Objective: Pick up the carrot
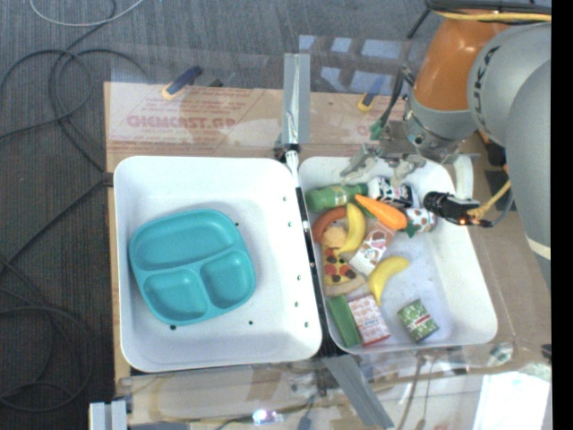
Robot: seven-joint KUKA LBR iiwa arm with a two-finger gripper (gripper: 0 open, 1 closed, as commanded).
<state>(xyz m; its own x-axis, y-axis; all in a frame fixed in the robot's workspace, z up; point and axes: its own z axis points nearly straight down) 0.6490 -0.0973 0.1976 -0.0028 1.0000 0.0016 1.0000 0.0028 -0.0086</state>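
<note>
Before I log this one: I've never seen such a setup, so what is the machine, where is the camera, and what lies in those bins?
One camera looks down at a slant on two white bins. The grey arm with the orange band reaches in from the right; its gripper hovers over the right bin, above the far end of the pile. That bin holds toy food: the carrot, two bananas, a pizza slice and small cartons. The left bin holds a teal divided tray. Nothing shows between the fingers.
</note>
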